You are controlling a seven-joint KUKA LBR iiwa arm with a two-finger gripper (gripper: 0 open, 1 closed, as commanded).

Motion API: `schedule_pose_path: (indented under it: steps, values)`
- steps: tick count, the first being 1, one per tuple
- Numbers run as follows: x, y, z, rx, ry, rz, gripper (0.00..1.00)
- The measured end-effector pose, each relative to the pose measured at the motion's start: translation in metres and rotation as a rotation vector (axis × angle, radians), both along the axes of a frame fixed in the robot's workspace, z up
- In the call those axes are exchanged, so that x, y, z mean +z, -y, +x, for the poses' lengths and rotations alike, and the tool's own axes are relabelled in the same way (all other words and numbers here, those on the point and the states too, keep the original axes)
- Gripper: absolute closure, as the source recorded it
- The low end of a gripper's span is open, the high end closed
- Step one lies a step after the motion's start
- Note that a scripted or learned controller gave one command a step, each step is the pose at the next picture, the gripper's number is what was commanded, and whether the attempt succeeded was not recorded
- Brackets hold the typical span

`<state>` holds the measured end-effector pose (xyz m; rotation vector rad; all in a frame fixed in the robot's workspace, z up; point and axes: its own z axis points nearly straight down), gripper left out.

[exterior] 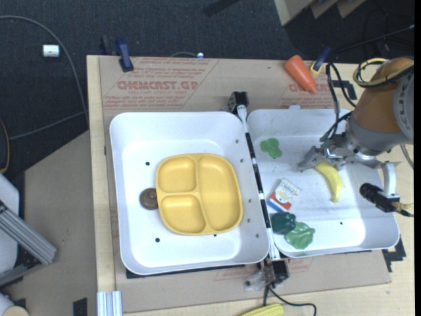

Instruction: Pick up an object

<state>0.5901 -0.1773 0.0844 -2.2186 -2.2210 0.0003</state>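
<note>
Camera view: a yellow three-compartment plastic plate (198,194) fills the left white bin (128,133); in the right bin, the gripper (322,157) hovers with fingers spread over the curved yellow banana (331,178), gripping nothing. It may skid away.

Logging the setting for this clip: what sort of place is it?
Probably a robotics lab bench: two white bins clamped to a board, toy items like a banana and yellow divided plate, cables over dark carpet.

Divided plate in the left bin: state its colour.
Yellow; the divided plate shows plainly in the camera view.
</note>
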Motion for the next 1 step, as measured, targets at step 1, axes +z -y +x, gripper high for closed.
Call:
schedule_pose_path:
  steps: [1]
  values:
    - [0.0102, 0.0003, 0.0005, 0.0, 0.002, -0.001, 1.0]
